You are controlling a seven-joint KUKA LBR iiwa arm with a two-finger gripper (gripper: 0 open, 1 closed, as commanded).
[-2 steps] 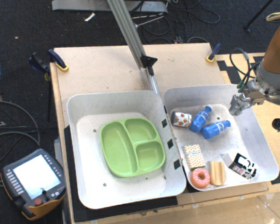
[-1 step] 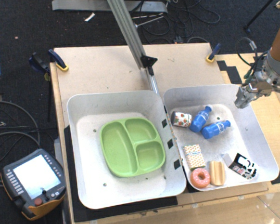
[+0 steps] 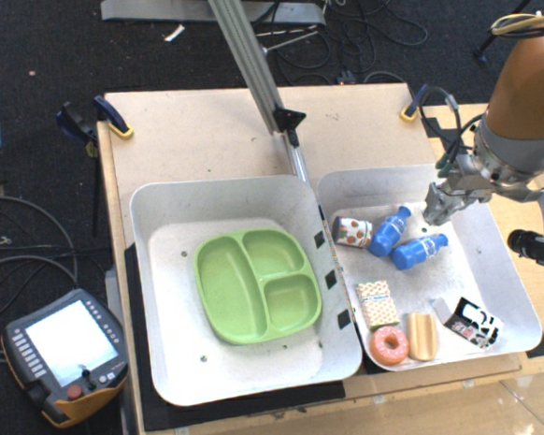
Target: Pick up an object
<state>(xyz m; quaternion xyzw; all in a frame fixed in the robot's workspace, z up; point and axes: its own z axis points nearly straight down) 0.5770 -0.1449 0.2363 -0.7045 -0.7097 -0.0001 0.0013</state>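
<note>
Right-hand bin (image 3: 499, 241): seven loose items; gripper (image 3: 437, 210) hanging over the upper half, above the cap end of one blue bottle (image 3: 417, 250). Nothing is seen between its fingers; how wide they stand cannot be told from this view.

1. Two blue plastic bottles, lying on their sides, second one (image 3: 388, 232) just beside the first. Judged light, rigid, smooth and rounded, so liable to roll or squirt out of a pinch; best taken across the middle of the barrel. White label patches, wording too small to read.
2. Small can (image 3: 352, 232), white with red pattern, on its side, touching the second bottle. Stiff, light. No legible print.
3. Checked packet (image 3: 377, 303), flat. Probably thin; hard to get fingers under.
4. Toy doughnut (image 3: 389, 344), pink icing. Take across the ring.
5. Toy bread roll (image 3: 422, 335), tan, just beside the doughnut.
6. Black and white item (image 3: 473, 323), near corner. Unidentified; markings illegible.

Left-hand bin (image 3: 160, 221): one green divided plate (image 3: 258, 284), three compartments. Stiff, slick; rim the only hold.
</note>
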